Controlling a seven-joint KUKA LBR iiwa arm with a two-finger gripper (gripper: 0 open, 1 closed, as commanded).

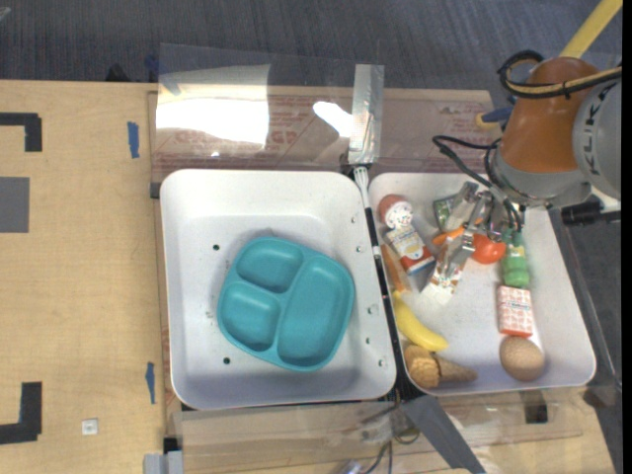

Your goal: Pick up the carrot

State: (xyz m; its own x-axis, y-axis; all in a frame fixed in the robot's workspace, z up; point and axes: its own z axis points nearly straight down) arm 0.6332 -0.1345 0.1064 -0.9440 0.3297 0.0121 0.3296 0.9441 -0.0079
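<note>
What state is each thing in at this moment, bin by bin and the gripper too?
Teal plate: right way up in the left bin, holding nothing.
Carrot: lying in the right bin at the gripper's fingertips, grip unclear.
Banana: lying flat.
Egg: resting in the near corner.
Ice-cream cone: on its side.
Gripper: lowered into the clutter.

A teal divided plate point(286, 304) lies in the left bin point(188, 205); right of it, the claw point(466, 233) hangs over the carrot point(472, 241) amid toy food.
</note>
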